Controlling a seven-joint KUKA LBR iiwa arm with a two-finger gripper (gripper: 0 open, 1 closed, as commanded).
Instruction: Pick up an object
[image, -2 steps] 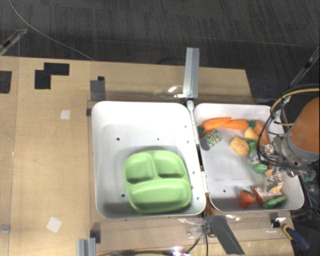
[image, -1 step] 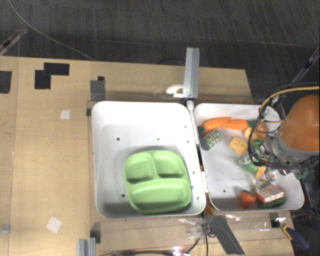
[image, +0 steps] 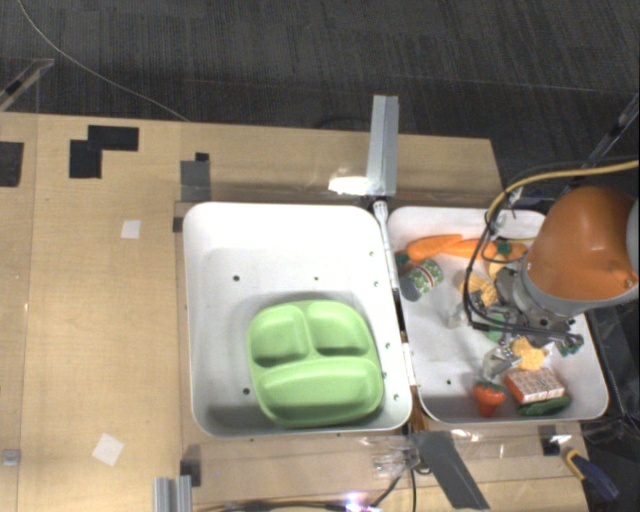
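Claw (image: 503, 358): low in the right bin (image: 450, 395); whether it is apart or together cannot be told.
Red tomato (image: 489, 396): just below the claw.
Small box (image: 534, 386): just lower right of the claw.
Carrot (image: 440, 245): above-left, well apart.
Green tray (image: 314, 362): far left, in the left bin (image: 215, 300).

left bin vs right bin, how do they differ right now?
The left bin is the wider of the two; the right bin looks narrower. The left bin holds one large thing, a green divided tray; the right bin holds several small ones, among them a carrot, a red tomato and a small box. The arm hangs over the right bin, not the left. Both are shallow, white and sit side by side.
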